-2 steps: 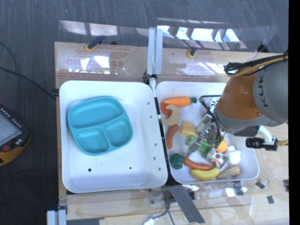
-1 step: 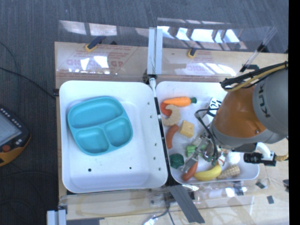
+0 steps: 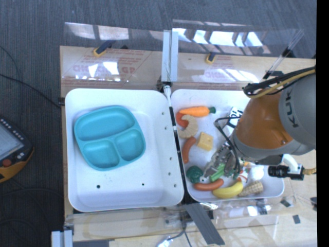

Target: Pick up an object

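From the overhead camera I see my gripper [image 3: 218, 166] low in the right bin [image 3: 226, 98]; I cannot tell its state. Beneath it lie a hot dog [image 3: 208, 185] and banana [image 3: 229, 190], broccoli [image 3: 194, 174] left, cheese [image 3: 205, 141] above.

Grey arm [image 3: 300, 112] is reaching in from the frame's right, orange band showing above the wrist. Gripper [image 3: 220, 164] is pointing down at lower right of centre.
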`<state>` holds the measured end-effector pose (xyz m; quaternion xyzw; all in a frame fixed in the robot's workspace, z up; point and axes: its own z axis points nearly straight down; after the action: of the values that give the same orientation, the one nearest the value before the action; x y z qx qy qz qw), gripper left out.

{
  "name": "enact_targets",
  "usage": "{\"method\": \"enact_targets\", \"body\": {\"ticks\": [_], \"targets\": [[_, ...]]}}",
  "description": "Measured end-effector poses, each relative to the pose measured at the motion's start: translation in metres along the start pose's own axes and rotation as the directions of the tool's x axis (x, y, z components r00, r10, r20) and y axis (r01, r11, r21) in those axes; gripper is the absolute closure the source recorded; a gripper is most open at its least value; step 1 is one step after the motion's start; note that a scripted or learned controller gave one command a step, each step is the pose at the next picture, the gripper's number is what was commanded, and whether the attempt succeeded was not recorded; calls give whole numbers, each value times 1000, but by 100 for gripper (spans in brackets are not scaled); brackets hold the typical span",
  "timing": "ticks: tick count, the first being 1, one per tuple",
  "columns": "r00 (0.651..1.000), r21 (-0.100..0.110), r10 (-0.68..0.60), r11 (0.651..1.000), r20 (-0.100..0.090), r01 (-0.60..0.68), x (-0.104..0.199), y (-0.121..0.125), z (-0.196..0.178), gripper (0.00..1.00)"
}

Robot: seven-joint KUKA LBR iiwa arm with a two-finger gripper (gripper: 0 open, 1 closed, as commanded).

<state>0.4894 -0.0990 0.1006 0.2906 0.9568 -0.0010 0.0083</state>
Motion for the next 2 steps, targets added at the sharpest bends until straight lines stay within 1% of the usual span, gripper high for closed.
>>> {"method": "enact_targets", "body": {"ticks": [1, 2], "targets": [[1000, 3, -14, 1000, -15, 14, -24, 80, -136, 100], [999, 4, -49, 999, -19, 49, 29, 65, -82, 100]]}}
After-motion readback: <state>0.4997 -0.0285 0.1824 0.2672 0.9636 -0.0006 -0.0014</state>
